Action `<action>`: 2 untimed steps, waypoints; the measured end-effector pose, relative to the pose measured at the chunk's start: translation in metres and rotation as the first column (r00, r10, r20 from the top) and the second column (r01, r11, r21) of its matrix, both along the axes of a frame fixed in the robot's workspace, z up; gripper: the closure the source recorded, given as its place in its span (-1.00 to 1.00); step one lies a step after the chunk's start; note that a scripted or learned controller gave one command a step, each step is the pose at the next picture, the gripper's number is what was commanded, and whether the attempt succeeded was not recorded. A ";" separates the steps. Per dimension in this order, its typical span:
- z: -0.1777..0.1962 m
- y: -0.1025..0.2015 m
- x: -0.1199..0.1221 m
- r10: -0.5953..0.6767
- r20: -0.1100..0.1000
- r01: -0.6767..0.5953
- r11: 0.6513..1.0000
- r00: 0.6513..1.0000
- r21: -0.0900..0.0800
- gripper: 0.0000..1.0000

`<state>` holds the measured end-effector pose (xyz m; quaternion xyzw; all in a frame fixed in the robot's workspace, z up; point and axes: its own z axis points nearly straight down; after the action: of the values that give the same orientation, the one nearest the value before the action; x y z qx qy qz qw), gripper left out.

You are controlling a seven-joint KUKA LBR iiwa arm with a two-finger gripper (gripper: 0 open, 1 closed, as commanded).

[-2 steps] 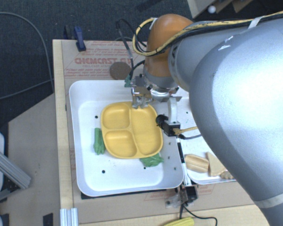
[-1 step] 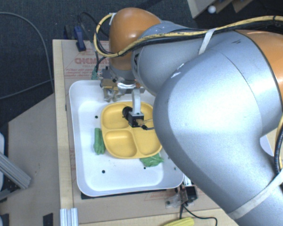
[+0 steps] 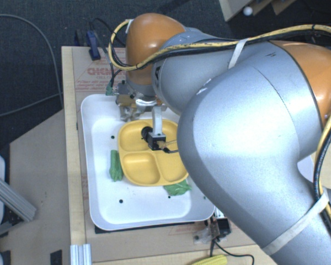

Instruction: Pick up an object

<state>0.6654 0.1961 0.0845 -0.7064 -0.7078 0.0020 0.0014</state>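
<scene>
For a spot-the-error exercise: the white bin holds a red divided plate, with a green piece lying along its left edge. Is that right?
Not quite: the plate is yellow, not red. The camera view shows it lying in the white bin, divided into compartments, with a green piece along its left edge.

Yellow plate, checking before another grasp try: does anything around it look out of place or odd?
Nothing is spilled or broken. One green piece looks partly tucked under the plate at its lower-right rim; a second green piece lies beside its left edge in the bin.
</scene>
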 end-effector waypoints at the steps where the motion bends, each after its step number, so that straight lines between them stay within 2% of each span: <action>1: 0.002 -0.013 -0.012 0.000 0.012 0.000 1.000 1.000 0.003 1.00; 2: 0.002 -0.018 -0.021 0.000 0.015 0.000 1.000 1.000 0.004 1.00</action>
<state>0.6446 0.1780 0.0870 -0.7062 -0.7079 -0.0046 -0.0024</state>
